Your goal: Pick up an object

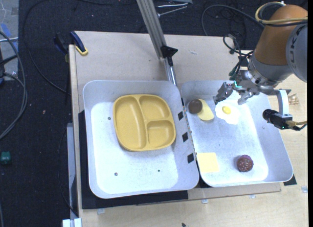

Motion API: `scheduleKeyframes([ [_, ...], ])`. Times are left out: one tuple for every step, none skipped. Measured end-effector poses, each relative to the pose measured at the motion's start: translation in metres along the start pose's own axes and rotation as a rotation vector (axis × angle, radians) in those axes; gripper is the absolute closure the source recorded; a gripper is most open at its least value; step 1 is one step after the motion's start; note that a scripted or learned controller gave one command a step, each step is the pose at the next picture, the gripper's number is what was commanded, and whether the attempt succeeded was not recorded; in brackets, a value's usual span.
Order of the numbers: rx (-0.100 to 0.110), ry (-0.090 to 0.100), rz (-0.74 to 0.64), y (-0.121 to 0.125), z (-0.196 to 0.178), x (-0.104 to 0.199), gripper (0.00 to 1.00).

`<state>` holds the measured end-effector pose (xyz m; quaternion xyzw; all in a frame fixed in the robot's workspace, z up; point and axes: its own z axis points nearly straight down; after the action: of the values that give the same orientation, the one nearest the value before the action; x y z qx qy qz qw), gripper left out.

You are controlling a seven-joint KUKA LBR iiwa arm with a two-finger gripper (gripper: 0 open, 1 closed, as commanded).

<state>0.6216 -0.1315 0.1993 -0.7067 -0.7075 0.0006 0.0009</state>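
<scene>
Two shallow white bins are carried side by side on the counter [122, 57]. The left bin [98, 172] is occupied by a yellow divided plate [145, 122], placed toward its far half. In the right bin [274, 162], a fried-egg toy [228, 113] is seen near the far edge, with a pale yellow wedge [206, 113] just beside it and a small brown ball [195, 106] touching that wedge on the side toward the left bin. A yellow square slice [208, 162] lies near the near left corner of the right bin, and a dark red ball [244, 163] is set well apart from it toward the near right. The gripper [234, 92] is held over the far edge of the right bin, just above the fried-egg toy; whether it is open or closed cannot be told
</scene>
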Motion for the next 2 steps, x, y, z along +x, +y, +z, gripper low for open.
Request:
scheduleKeyframes([
  [-0.002,0.0,0.0,0.001,-0.001,0.0,0.0],
  [0.002,-0.001,0.003,-0.005,0.044,-0.004,0.0],
])
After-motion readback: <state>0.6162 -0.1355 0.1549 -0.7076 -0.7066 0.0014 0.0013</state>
